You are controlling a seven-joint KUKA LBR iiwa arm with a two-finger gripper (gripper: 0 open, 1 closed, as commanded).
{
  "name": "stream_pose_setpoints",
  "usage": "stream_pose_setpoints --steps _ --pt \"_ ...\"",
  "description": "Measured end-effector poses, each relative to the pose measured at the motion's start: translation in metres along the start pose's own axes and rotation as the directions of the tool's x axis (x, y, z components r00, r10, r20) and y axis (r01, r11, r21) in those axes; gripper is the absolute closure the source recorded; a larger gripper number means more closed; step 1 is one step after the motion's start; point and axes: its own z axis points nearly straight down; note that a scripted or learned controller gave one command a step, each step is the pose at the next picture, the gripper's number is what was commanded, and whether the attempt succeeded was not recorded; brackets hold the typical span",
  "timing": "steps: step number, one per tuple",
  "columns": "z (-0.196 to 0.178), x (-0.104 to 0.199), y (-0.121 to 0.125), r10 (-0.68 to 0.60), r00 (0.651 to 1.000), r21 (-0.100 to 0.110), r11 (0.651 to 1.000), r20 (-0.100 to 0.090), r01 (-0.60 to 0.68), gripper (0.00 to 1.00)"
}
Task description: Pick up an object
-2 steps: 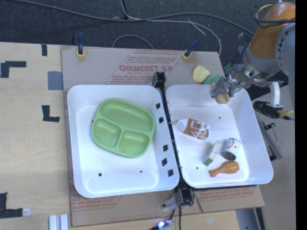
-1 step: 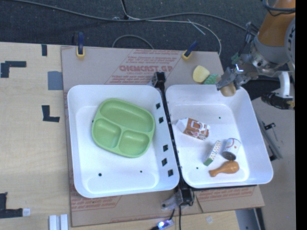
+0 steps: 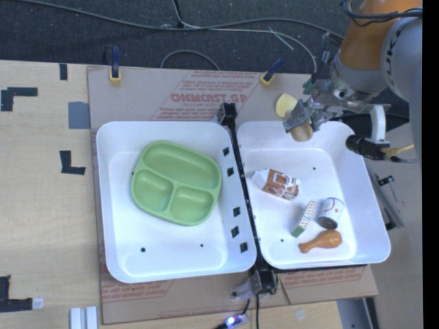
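I see the worktop (image 3: 41, 184) carrying a cardboard sheet and, on it, two shallow white bins side by side. The left bin (image 3: 116, 252) lies well away from the fingers, to their lower left, and holds a green divided plate (image 3: 177, 182). The right bin (image 3: 357, 184) sits directly below the fingers, its far rim just under them. The arm (image 3: 384, 33), grey with an orange band, comes in from the right, and its fingers (image 3: 302, 123) hover over that far rim. A small yellowish-tan object (image 3: 293, 115) sits right at the fingers, and I cannot tell whether they are closed on it or how wide they stand. Below the fingers, toward the middle of the right bin, lies a white and orange carton (image 3: 278, 184). Further below and to the right are a small can on its side (image 3: 329, 212), a slim green and white stick (image 3: 304, 218) beside it, and a tan drumstick-shaped toy (image 3: 321, 241) nearest the bin's near edge.
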Motion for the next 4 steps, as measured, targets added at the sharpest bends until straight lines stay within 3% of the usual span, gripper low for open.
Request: stream_pose_setpoints --steps 4 --pt "0.024 0.209 -0.058 0.000 1.000 0.003 1.000 0.001 0.000 1.00"
